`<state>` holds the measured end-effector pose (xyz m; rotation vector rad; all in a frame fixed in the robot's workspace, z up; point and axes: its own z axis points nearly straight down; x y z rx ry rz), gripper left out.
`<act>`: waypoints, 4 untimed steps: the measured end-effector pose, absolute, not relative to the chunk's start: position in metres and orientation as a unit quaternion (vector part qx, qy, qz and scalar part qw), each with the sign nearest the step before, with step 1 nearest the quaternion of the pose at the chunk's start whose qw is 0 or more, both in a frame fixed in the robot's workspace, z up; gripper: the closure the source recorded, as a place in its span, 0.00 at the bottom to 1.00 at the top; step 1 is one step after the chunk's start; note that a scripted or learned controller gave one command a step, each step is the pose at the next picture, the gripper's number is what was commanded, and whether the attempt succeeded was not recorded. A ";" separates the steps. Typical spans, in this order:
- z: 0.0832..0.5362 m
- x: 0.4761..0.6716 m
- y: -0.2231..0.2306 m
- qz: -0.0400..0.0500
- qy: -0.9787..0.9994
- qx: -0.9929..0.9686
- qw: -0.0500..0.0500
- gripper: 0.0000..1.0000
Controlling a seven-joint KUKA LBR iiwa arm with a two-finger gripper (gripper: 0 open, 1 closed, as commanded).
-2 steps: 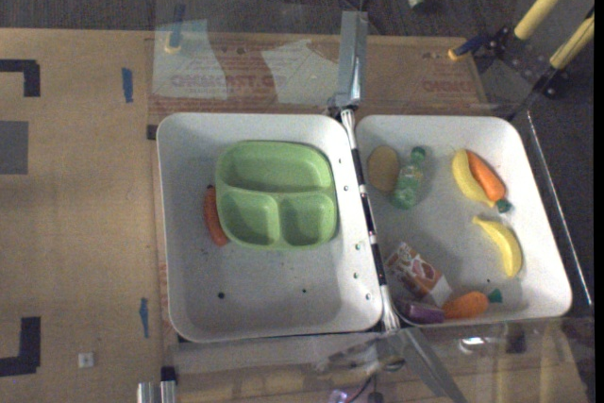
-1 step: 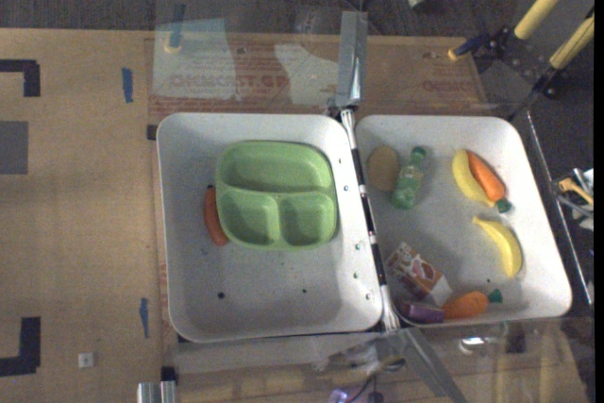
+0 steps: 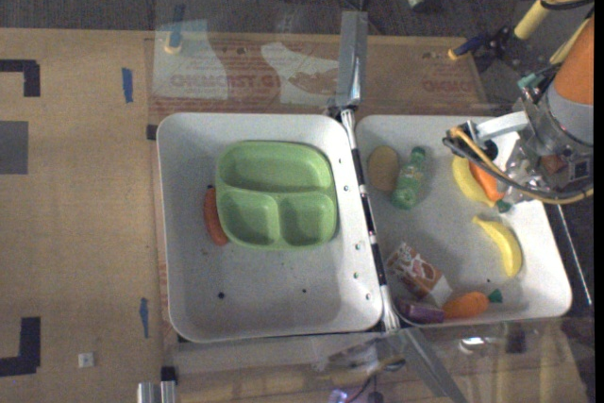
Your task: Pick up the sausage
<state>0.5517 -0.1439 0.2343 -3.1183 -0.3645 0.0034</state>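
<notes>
We cannot tell the state of the tool (image 3: 528,167), which hangs over the right white bin (image 3: 557,293). The reddish-orange sausage (image 3: 214,216) lies in the left white bin (image 3: 274,307), touching the green divided plastic plate (image 3: 276,195).

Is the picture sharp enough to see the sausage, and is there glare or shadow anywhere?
Camera view: slightly soft overall, yet the sausage reads clearly beside the green plate in the left bin; glare streaks the clear sheet above the bins; the arm is blurred, and it shades the right bin beneath it.
</notes>
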 end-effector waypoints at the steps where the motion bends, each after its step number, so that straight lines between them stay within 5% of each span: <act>1: 0.181 0.509 -0.209 0.001 -0.282 -0.959 0.002 1.00; 2: 0.178 0.479 -0.224 0.000 -0.481 -0.877 0.001 1.00; 3: 0.088 0.481 -0.128 -0.002 -0.355 -0.935 0.000 1.00; 4: 0.097 0.480 -0.129 -0.002 -0.352 -0.936 0.001 1.00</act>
